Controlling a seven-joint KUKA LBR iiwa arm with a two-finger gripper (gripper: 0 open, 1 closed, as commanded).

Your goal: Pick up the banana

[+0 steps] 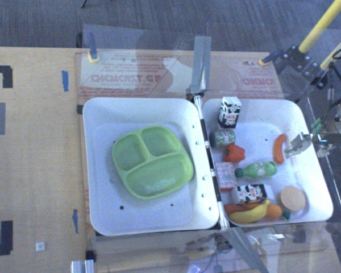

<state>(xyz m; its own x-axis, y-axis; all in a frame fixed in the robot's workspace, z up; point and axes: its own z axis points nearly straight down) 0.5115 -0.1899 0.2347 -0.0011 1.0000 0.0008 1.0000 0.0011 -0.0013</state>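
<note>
Over the right bin's right rim, hand (300, 144) sits just beside a red sausage (279, 148), a small metal piece at the frame edge; too small and blurred to tell how far open it is, and I see nothing in it. Sausage is upright-ish near the rim, apart from the rest. Banana (251, 214) lies flat at the near wall of the right bin (307, 118), well apart from the hand, wedged between an orange carrot-like piece (237, 207) touching its left end and a small orange item (274, 211) at its right end. Cow-print carton (249, 193) is just behind it, touching or nearly so. Round bun (293, 198) is just right of that cluster. Further up: green bottle (257, 170) on its side, red pepper (233, 153), green can (223, 137), second cow-print carton (229, 112) at the far corner. Left bin (96, 169) holds a green divided plate (152, 161). Both bins on the table (34, 164). Progress, as a judgement: nothing done yet, banana untouched and not lifted; approach, descent, grasp and lift all remain. Hand would need to travel toward the near wall. Tight neighbours likely make a clean grasp hard.
</note>
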